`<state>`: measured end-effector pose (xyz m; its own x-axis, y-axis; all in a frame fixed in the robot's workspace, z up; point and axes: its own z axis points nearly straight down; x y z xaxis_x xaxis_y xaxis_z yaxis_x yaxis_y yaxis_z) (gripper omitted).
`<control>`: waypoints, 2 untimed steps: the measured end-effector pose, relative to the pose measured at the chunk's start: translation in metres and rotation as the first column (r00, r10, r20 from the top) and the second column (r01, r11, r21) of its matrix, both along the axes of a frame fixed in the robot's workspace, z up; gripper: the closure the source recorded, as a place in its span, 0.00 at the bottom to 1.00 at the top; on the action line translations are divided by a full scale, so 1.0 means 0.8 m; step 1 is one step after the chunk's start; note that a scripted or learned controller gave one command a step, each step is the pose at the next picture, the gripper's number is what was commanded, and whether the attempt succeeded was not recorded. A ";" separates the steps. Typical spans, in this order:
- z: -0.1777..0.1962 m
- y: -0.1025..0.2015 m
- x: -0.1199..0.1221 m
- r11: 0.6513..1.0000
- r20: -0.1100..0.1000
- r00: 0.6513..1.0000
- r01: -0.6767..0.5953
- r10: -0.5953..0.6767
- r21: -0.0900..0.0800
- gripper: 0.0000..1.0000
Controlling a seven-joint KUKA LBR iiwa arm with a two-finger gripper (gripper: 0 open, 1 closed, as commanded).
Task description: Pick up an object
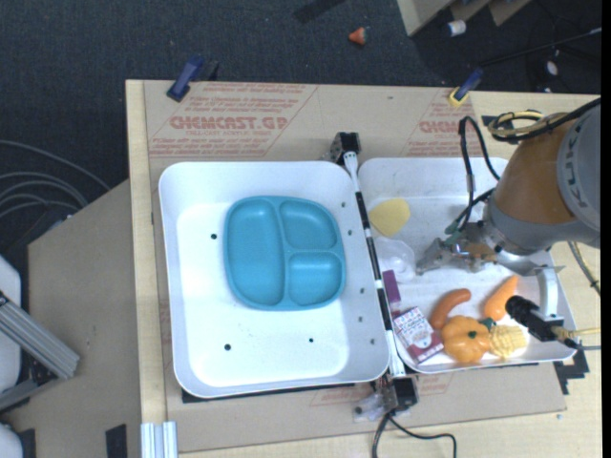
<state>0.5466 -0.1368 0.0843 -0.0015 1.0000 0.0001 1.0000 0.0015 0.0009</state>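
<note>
Right now the gripper sits low in the right bin, roughly at the bin's centre; you can't tell from this angle how the claw is set, and nothing visibly sits in it.

Candidates all cluster at the bin's 5–6 o'clock:
- carrot, small orange curved piece, just at the gripper's 6 o'clock. Looks like hard toy plastic: light, stiff, a bit slick. Take it across the narrow middle, not along the curve.
- second orange piece at 4 o'clock from the gripper, close under the wrist. Same handling.
- pumpkin, rounder and fatter; likely to squirt out of a narrow pinch. Skip it.
- corn, touching the pumpkin's 3 o'clock side; crowded.
- packet, flat against the floor, hard to get under.
- yellow disc at the gripper's 10 o'clock, well apart from the rest, flat-looking.

Best bet, in my view: the carrot. The tray in the left bin is too wide.
</note>
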 end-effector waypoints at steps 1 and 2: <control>0.000 0.041 -0.076 1.000 -0.003 1.000 0.002 -0.002 0.001 0.00; 0.000 0.050 -0.048 1.000 0.000 1.000 0.001 -0.001 0.000 0.00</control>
<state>0.5084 -0.0971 0.0843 -0.0009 1.0000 -0.0001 1.0000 0.0009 0.0006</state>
